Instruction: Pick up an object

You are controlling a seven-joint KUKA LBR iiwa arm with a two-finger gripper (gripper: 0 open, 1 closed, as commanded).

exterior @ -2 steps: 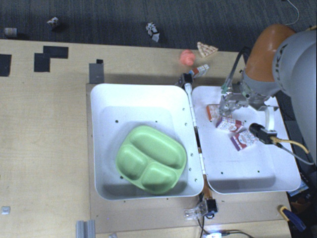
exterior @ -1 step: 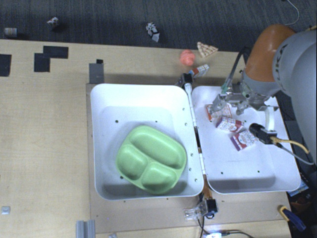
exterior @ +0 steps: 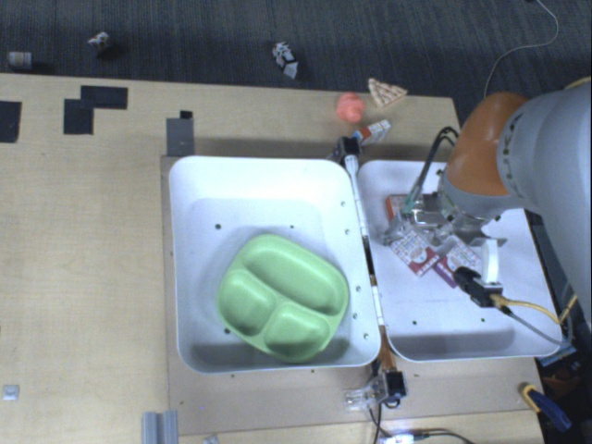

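Note:
A green sectioned plate (exterior: 283, 295) lies in the left bin (exterior: 199, 202), toward its front. In the right bin (exterior: 518, 340) my gripper (exterior: 418, 228) is down low over a flat red-and-white printed packet (exterior: 427, 256), which pokes out beneath it. The grey arm with its orange band (exterior: 486, 151) comes in from the right and covers much of the packet.
On the bench behind the bins lie a pink ball (exterior: 350, 107), a small tan wedge (exterior: 386, 92) and a small tube-like item (exterior: 375, 132). Dark rectangles mark the bench at the far left. A yellow cable (exterior: 532, 311) trails across the right bin.

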